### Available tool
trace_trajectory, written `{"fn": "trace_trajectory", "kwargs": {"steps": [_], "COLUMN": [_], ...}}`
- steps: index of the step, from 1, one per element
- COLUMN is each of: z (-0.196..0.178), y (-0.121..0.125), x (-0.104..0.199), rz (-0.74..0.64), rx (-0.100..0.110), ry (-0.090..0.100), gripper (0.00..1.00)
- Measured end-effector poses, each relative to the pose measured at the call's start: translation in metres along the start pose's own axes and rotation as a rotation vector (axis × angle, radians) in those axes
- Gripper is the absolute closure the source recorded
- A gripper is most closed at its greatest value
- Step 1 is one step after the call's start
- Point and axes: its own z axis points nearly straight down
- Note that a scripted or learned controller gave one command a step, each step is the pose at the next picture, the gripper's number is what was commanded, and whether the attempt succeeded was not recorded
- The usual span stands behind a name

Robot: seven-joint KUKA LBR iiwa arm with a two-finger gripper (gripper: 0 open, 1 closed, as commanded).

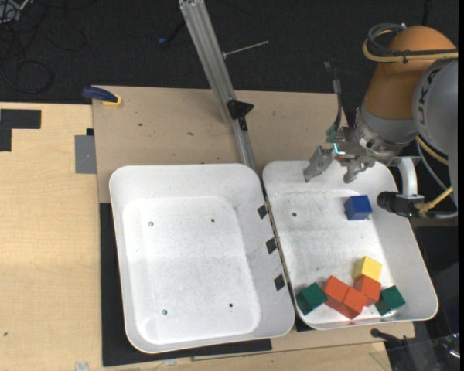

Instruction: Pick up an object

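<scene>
Claw (332,168) sits over the far rim of the right bin (417,263), two fingers spread apart and pointing down, with nothing between them. So you have an open, empty claw at this point; no object is lifted.

Candidates all lie in the right bin:
- blue cube (358,207), alone on the bin floor, just beside the claw on its near-right side, apart from everything else
- a cluster at the near end: yellow cube (368,268), two orange blocks (346,294) touching each other, one green block (311,297) at the cluster's left, another green block (390,299) at its right, near the bin wall

Left bin (139,199) shows bare white floor with a few dark specks.

Progress, as you can judge it: the pick has not happened. No contact with any piece is visible. What is left is nearly the whole job: settle on a target, bring the claw down around it, close, lift clear.

The blue cube looks like your easiest target: it is nearest and has free space on all sides. The cluster pieces are packed tight, so fingers may jam against neighbours there
</scene>
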Motion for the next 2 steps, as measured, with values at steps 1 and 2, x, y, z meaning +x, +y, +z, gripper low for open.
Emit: {"fn": "trace_trajectory", "kwargs": {"steps": [1,2], "z": [-0.002,0.05], "y": [0.001,0.01], "x": [0.0,0.0], "rz": [-0.002,-0.003], "rx": [-0.004,0.001], "ry": [-0.001,-0.001], "gripper": [0.0,0.0]}}
